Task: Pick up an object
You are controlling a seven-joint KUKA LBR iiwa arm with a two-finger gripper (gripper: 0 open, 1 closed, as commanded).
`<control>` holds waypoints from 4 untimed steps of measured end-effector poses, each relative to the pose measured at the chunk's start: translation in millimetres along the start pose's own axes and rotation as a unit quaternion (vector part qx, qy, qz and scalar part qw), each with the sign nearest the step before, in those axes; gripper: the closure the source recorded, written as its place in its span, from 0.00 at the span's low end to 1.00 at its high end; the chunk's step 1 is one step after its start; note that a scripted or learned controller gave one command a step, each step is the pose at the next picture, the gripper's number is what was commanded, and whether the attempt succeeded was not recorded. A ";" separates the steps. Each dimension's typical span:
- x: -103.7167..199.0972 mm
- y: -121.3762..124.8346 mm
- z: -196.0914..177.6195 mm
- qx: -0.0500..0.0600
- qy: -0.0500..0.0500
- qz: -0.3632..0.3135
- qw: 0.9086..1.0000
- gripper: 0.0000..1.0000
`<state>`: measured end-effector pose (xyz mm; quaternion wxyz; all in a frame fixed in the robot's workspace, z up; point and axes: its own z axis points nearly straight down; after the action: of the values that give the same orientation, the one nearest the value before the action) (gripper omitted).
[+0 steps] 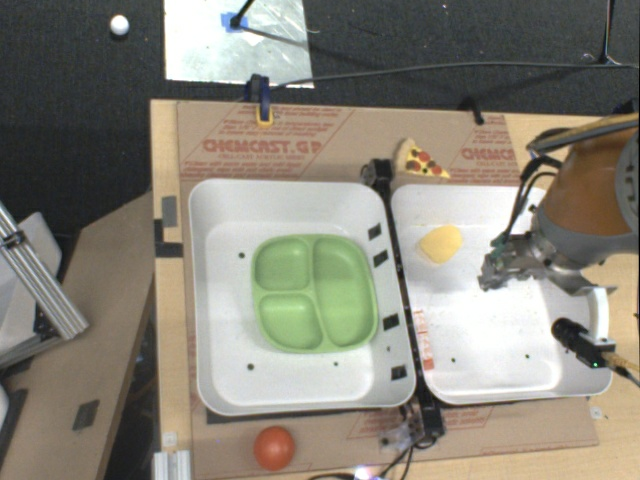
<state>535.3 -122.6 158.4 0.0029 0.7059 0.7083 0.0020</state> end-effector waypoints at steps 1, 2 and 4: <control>-3.8 -2.5 -62.9 -0.001 0.000 0.000 1.000 1.00; -4.2 -0.5 -107.1 0.000 0.000 -0.001 1.000 1.00; 102.4 9.1 -88.2 0.003 0.001 -0.003 1.000 1.00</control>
<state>543.5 -20.0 246.5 0.0002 0.7039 0.7103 0.0012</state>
